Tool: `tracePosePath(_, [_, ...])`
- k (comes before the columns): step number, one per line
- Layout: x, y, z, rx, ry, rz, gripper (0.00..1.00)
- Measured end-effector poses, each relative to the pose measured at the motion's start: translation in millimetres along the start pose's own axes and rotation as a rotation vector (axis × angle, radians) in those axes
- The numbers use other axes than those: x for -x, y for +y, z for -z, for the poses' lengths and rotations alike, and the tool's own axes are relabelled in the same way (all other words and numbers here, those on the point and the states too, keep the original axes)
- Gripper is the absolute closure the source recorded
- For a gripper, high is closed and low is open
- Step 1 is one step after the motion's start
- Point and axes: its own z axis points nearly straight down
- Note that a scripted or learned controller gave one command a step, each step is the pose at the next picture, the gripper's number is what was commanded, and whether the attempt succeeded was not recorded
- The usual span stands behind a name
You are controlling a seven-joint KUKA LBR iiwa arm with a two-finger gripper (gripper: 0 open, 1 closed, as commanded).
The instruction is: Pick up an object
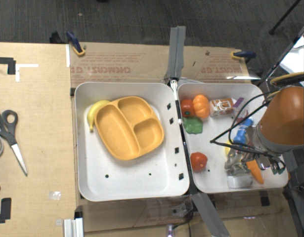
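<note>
The right bin [216, 184] holds several toy foods. A red tomato [187, 107], an orange fruit [201, 105] and a green piece [193, 126] lie at its far left. A small packaged snack [222, 106] lies beside them. Another red tomato [198, 160] sits near the bin's left wall. My gripper [239, 166] is low in the bin's near right corner, over a clear item [238, 181] and beside an orange carrot-like piece [255, 172]. A blue object [240, 135] lies under the cables.
The left bin [127, 181] holds a yellow divided plate [129, 127] with a banana [95, 111] tucked at its far left edge. Scissors [11, 135] lie on the bench at the far left. The orange-banded arm [286, 117] covers the right bin's right side.
</note>
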Motion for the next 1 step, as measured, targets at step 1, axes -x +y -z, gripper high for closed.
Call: tracePosePath(1, [54.7,22.1,-1.1,0.002,0.003,-0.015,1.00])
